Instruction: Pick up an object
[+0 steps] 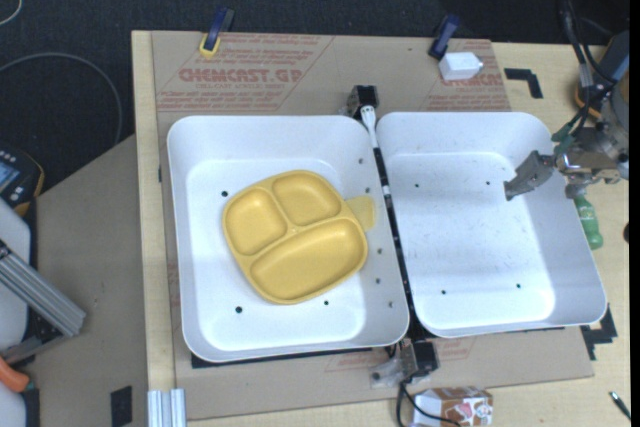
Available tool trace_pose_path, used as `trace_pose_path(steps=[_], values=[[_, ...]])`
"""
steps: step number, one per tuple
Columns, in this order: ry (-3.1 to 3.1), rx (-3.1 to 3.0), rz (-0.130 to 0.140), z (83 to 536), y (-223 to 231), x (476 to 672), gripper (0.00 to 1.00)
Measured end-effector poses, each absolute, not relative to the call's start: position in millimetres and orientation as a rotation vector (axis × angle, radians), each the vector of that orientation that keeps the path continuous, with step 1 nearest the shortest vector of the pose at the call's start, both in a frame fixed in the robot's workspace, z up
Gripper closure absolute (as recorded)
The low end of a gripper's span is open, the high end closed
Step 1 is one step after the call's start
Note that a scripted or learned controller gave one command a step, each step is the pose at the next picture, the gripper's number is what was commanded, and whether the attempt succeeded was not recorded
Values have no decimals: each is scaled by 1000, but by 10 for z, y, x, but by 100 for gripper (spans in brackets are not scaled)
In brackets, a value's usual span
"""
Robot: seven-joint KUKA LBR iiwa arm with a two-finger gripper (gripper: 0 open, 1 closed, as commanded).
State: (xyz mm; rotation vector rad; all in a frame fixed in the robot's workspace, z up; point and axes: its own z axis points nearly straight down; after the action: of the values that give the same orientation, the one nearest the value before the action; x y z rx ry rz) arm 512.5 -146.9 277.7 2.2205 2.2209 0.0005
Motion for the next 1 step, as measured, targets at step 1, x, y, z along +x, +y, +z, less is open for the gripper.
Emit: trace_pose_path(steps=[1], values=[[2218, 2201, 22, 4747, -849, 4796, 0]])
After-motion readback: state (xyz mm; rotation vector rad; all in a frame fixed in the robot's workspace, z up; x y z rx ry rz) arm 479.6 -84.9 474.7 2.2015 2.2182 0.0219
